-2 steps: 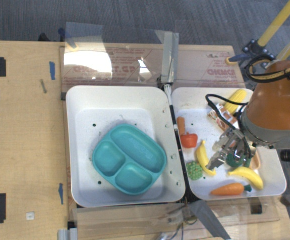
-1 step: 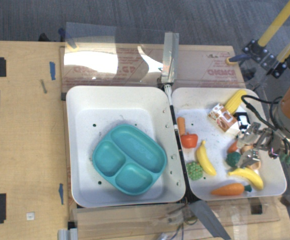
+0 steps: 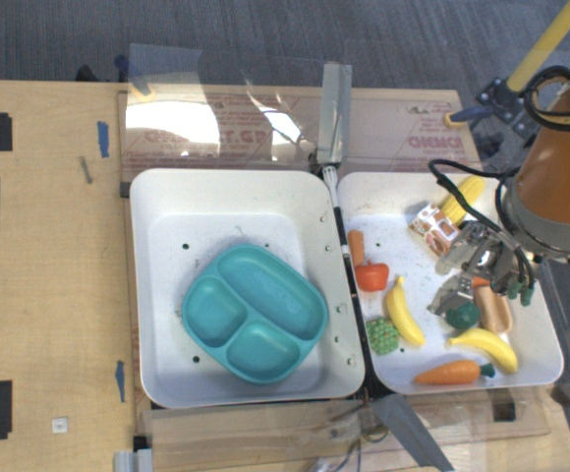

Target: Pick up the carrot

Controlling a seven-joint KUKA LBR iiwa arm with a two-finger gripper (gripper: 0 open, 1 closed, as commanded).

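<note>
the left bin (image 3: 157,214) sits in the middle of the frame and holds a teal divided plate (image 3: 254,311), tilted a little, with one long compartment along its upper right and two smaller ones along its lower left.

right of the divider, the right bin (image 3: 383,200) carries the toy food. against its left wall lies a slim orange piece (image 3: 357,246) standing on end, with a red-orange piece (image 3: 371,277) just below it. below those, a green broccoli-like lump (image 3: 382,336) sits beside a yellow banana (image 3: 404,312) that runs down and to the right. in the lower part of the bin, near the front wall, lies the carrot (image 3: 448,373) — orange, lying flat, its green tip pointing right. just above and right of it is a second banana (image 3: 486,346), and above that a hot dog in a bun (image 3: 493,309). higher up, a small boxed item (image 3: 432,226) and a corn cob (image 3: 462,197) rest near the bin's upper right.

the gripper (image 3: 462,288) comes in from the right edge of the frame and hangs over the right half of this bin, above the carrot and apart from it — whether the fingers are spread or closed, i cannot tell, and nothing is seen between them.
</note>
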